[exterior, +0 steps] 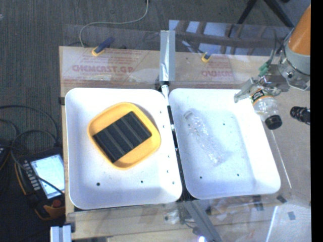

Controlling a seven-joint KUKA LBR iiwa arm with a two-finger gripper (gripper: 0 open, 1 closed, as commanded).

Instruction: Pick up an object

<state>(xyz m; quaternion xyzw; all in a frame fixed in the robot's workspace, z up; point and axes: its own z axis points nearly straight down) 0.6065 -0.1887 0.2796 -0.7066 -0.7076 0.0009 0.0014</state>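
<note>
Two shallow white bins are sitting side by side on the bench. The left bin [81, 185] is holding a yellow dish [103, 122] with a black ribbed slab [123, 135] lying across its middle, turned at a slant so its long ends are pointing toward ten and four o'clock. The dish is resting a little toward twelve o'clock of that bin's centre. The right bin [252, 175] is carrying a clear plastic bottle [203, 137], lying on its side and hard to make out against the white floor; it is stretching from about eleven o'clock toward five o'clock of the bin's centre.

The grey arm [303, 59] with its orange band is reaching in at the two o'clock corner of the view. Its gripper [260, 92] is hanging just over the right bin's rim at the bin's two o'clock corner, well apart from the clear bottle. A small clear object [264, 106], blurred, is showing at the gripper's tip, but whether the fingers are closing on it I cannot tell, nor how far apart they are standing. A small dark round piece [273, 121] is lying just beside it at five o'clock, outside the bin.
</note>
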